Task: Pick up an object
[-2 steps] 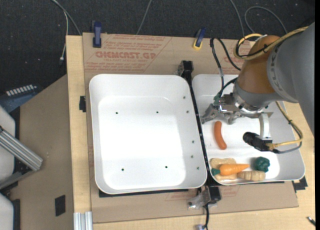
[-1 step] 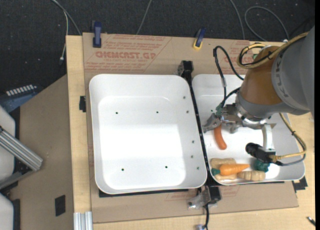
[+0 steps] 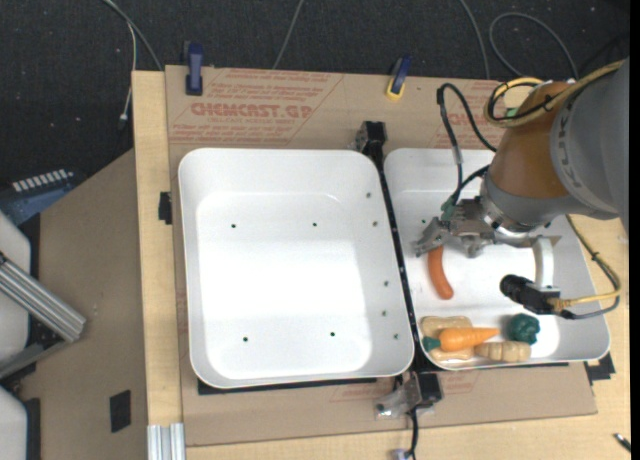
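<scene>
The gripper (image 3: 447, 236) hangs low over the right bin (image 3: 420, 176), fingers spread, nothing between them. An orange sausage-shaped toy (image 3: 440, 274) lies just below its tips. A toy carrot (image 3: 468, 338), a green piece (image 3: 522, 327) and a beige piece (image 3: 503, 351) cluster along the bin's near edge.

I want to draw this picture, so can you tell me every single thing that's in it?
bins: 2, white, side by side on the bench; left bin, right bin
sausage: 1, orange-red, middle of right bin
carrot: 1, orange, near edge of right bin
green toy: 1, dark green, right of the carrot
pale toys: cream, around the carrot; count unclear
clamps: 2, blue and yellow-blue, bench's far edge
arm: 1, grey and orange, over right bin
hand: 1, just above the sausage
</scene>
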`<state>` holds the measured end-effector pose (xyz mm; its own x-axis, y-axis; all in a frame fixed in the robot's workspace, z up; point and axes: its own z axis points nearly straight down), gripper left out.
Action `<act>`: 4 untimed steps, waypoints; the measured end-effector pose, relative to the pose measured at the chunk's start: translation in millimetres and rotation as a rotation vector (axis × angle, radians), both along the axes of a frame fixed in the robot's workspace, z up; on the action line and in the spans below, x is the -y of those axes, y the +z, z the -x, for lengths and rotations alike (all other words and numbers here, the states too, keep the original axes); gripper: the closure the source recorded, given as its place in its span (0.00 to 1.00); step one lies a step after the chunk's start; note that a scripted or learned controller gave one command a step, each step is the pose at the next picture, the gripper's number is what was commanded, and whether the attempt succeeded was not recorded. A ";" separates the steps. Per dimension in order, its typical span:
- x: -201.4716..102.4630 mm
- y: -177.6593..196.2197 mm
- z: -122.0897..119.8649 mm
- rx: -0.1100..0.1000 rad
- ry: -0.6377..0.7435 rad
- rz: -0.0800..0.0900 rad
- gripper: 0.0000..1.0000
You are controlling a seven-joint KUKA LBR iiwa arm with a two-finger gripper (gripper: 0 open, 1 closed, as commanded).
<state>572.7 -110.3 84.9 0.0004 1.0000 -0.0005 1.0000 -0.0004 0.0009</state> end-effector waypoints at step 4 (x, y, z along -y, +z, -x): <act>-68.9 104.4 26.5 0.008 -0.004 -0.002 1.00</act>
<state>546.2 -41.4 189.3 0.0045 1.0000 0.0015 0.9999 -0.0045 0.0092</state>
